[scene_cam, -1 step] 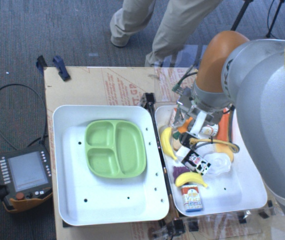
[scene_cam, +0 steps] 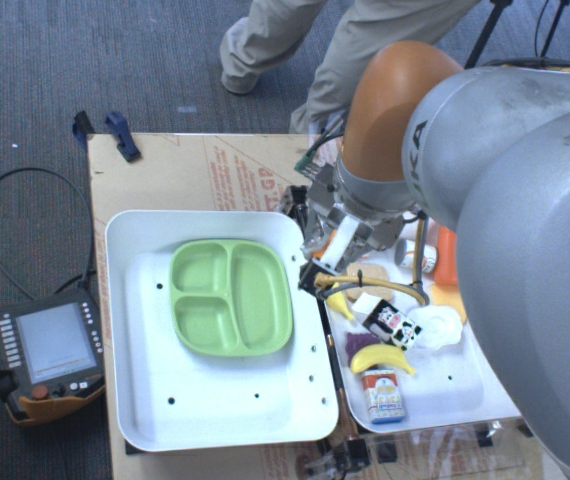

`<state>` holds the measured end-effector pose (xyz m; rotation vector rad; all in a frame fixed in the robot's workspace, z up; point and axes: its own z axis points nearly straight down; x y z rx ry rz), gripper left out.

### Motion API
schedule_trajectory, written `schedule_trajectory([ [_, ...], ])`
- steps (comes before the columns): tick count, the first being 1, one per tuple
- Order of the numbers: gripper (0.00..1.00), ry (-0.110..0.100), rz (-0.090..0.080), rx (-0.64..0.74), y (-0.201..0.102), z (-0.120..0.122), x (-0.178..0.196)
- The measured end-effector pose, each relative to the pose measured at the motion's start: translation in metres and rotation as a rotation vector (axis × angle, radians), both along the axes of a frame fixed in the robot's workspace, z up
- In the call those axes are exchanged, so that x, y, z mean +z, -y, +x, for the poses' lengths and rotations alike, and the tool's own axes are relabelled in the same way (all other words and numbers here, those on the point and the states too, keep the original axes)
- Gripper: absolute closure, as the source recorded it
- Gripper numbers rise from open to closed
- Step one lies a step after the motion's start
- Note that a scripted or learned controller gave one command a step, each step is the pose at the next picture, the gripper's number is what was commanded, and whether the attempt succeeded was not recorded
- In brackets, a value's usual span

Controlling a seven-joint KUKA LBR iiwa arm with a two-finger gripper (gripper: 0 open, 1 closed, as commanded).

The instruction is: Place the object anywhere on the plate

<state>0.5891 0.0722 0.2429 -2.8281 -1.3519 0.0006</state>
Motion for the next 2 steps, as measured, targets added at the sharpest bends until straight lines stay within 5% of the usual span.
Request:
schedule_trajectory([
  [1,1.00,-0.007,-0.005,-0.017,-0.0649,0.0137,-0.0410],
  [2,0.00,-0.004,-0.005,-0.016,-0.0648,0.0144,-0.0391],
])
